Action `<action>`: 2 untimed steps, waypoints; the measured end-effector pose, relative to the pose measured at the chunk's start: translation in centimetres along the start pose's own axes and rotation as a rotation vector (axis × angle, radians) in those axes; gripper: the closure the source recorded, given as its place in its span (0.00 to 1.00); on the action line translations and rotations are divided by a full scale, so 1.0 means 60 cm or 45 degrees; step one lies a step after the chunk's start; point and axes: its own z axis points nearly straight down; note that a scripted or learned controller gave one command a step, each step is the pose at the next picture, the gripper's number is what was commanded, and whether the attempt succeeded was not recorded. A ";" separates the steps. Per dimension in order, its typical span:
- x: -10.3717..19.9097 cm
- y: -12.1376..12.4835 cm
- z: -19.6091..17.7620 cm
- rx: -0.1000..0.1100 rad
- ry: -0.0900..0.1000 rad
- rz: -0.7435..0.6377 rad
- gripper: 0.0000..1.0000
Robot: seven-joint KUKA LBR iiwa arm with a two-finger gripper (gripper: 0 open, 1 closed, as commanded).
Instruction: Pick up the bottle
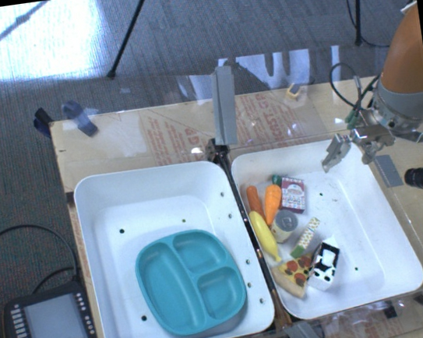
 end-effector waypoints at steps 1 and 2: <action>-0.038 -0.022 0.192 0.001 0.002 -0.187 0.00; -0.038 -0.021 0.178 0.001 0.003 -0.187 1.00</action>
